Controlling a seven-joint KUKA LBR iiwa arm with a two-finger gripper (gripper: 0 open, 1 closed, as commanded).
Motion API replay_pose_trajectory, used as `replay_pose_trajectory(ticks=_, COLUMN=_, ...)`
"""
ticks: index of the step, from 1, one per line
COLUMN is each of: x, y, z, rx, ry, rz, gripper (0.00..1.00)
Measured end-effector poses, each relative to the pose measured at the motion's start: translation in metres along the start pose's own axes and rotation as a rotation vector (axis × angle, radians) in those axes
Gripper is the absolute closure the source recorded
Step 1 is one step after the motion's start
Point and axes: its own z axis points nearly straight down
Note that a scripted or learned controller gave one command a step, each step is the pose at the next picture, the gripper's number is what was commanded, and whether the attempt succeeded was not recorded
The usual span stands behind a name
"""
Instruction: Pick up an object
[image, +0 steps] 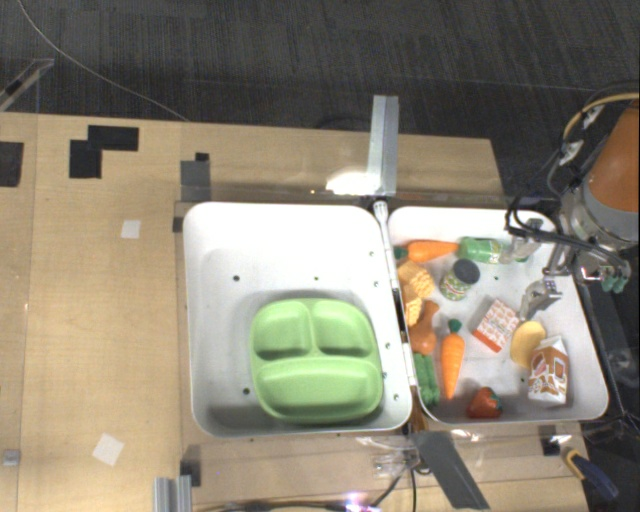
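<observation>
Gripper (543, 296) hovers above toy food in the right bin (597, 395).

The gripper (543, 293) hangs over the right bin (598, 400), toward its right side. Just below it lies a lemon (527, 341), with a small carton (549, 374) beside that, lower and to the right. Left of the lemon, a flat packet (495, 325) lies tilted. Further left of the gripper stands a jar (459, 280), a bottle (484, 249) on its side above it. Two carrots (451, 362) lie well left, near the dividing wall. Beyond that wall, the left bin (215, 260) holds a divided tray (316, 358).
</observation>
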Motion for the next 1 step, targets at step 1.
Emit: replay_pose_trajectory(ticks=1, x=0.0312, y=0.0417, z=0.1209, rx=-0.001, ry=-0.002, rz=-0.004, gripper=0.00)
